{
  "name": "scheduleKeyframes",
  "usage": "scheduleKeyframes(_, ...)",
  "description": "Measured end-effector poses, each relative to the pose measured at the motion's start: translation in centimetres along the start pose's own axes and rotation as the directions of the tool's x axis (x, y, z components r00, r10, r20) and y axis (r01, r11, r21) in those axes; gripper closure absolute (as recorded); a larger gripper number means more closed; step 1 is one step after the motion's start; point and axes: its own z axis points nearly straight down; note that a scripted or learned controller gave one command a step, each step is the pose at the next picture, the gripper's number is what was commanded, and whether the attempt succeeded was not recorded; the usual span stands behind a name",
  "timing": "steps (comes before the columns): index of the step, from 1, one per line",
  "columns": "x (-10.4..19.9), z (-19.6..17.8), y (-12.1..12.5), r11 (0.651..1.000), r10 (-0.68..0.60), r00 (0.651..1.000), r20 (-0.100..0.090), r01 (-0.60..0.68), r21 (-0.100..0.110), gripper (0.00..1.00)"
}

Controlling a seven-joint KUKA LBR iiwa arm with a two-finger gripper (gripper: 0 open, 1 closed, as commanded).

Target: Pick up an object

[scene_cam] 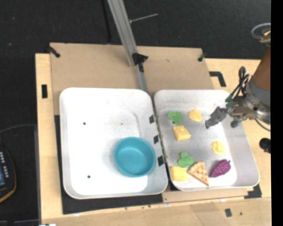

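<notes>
Items logged from my remote station, front of bench first. Right shallow white plastic bin, near edge: a flat triangular pizza-slice toy, tan with red dots, touching a yellow cheese-like block on one side and lying just beside a knobbly purple grape-bunch toy on the other. A lobed green leaf-shaped toy sits just behind the block. Left shallow white plastic bin: one smooth round teal bowl, upright, near its front right corner. Mid right bin: small yellow lumpy piece; yellow wedge-shaped block. Further back: second green leafy toy, small yellow rounded piece. Grey two-finger gripper hangs over the right bin beside that piece; I see nothing between its fingers, and I cannot tell whether they are parted or closed.
</notes>
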Motion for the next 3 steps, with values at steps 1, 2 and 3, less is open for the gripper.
scheduleKeyframes(1,0.0,0.0,0.0,1.000,0.001,1.000,0.000,-0.001,-0.001,0.00)
scheduleKeyframes(2,0.9,5.2,0.2,1.000,0.005,1.000,0.000,-0.005,0.006,0.00)
scheduleKeyframes(3,0.8,10.3,-0.8,1.000,0.003,1.000,0.000,-0.003,0.006,0.00)
